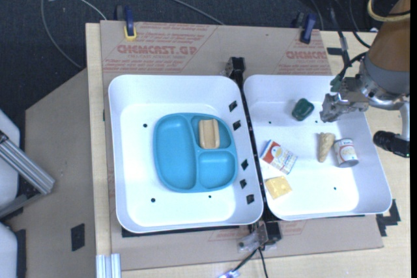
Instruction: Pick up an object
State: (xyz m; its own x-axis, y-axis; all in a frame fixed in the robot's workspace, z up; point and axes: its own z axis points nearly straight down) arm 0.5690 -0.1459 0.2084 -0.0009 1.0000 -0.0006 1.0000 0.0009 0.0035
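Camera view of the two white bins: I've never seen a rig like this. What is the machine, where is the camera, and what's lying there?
One fixed camera looks down at a slant. The robot arm reaches in from the right; its gripper hangs over the right bin, beside a dark green object. That bin also holds a beige piece, a small can, a red-and-white packet and a yellow piece. The left bin holds a blue divided plate with a tan block in one compartment. I see nothing between the fingers.

- The grey arm with its orange band [391, 52] is cut off by the right edge.
- The small white-and-red printed packet [278, 156] carries markings too small to read.
- The metal gripper [331, 111] is blurred, its tips indistinct.
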